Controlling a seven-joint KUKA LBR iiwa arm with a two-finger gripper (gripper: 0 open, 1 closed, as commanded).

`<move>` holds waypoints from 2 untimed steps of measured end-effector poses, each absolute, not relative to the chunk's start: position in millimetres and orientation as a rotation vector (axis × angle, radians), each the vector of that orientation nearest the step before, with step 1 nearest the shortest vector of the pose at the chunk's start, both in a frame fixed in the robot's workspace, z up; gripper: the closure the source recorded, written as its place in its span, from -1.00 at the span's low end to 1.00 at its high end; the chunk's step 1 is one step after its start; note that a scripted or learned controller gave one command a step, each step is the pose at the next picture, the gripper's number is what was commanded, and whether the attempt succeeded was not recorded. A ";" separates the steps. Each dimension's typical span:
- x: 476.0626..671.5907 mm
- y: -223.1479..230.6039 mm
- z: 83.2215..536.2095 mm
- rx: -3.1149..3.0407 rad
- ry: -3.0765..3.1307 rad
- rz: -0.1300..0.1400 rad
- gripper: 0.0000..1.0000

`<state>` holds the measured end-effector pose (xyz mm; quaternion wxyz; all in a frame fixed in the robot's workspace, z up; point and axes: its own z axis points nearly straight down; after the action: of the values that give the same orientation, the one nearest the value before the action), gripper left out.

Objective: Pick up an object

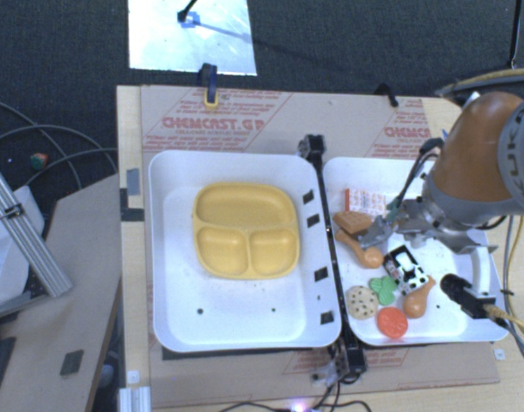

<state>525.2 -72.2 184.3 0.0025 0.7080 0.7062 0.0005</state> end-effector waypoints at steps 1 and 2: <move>517.6 -85.6 107.8 2.202 2.213 0.021 -1.00; 517.7 -88.1 117.4 2.207 2.206 0.019 1.00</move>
<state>517.7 -88.1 117.4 0.0107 0.7072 0.7069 0.0062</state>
